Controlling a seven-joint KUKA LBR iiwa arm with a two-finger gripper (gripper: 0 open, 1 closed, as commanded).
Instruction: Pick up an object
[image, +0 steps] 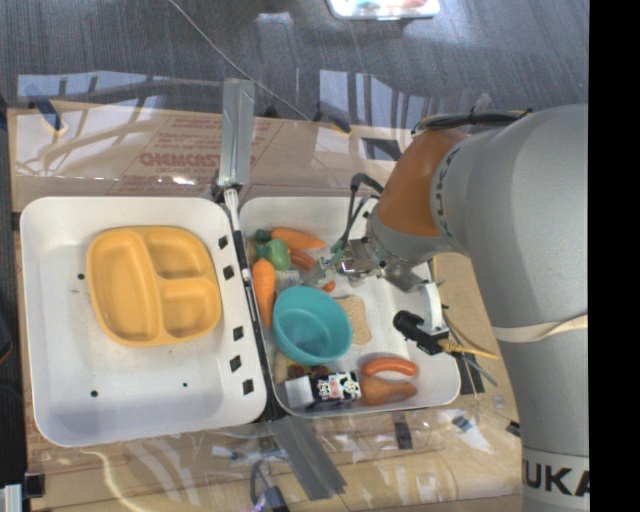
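Observation:
The right bin (445, 385) holds several toys. A teal bowl (311, 323) sits in its middle, with a carrot (264, 287) along the left wall. A second orange piece (297, 238) and a green piece (272, 252) lie at the back left. At the front are a hot dog (390, 368) and a small black-and-white cow-patterned item (332, 387). A tan flat piece (357, 318) lies right of the bowl. My gripper (333, 266) is low in the bin's back half, just behind the bowl and next to the orange and green pieces. The arm hides the bin's right back part.
The left bin (60, 400) holds a yellow divided plate (153, 283) in its back half. A raised divider with black clips (240, 300) separates the two bins. Clear plastic sheeting and cardboard lie behind the bins.

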